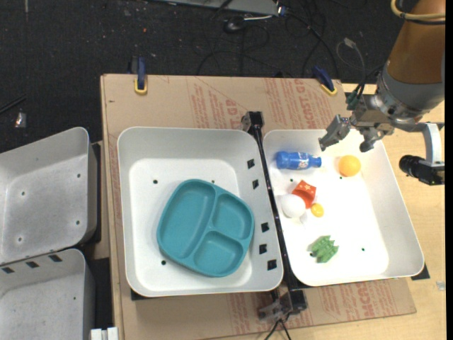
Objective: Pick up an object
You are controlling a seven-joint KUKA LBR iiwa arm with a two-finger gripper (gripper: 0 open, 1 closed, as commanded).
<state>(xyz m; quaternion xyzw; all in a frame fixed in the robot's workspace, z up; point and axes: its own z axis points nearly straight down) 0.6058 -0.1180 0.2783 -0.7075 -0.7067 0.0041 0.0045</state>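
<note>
Both bins [333,275] look like smooth white plastic with a faint sheen. The teal tray [205,227] is matt plastic. The desk [205,98] top is printed brown cardboard, dull and flat. The claw [352,134] is grey metal; the orange ball [348,166] looks glossy.

- On the surface [184,98], two bins sit side by side.
- Left bin [134,154]: a sectioned tray [205,227] lies in it.
- Right bin [386,239]: a bottle [297,161] at the far end, a ball [348,165] to its right, a block [304,190] and an egg [291,205] nearer, a leafy piece [323,248] nearest.
- The hand [350,137] hangs over the right bin's far edge.
</note>
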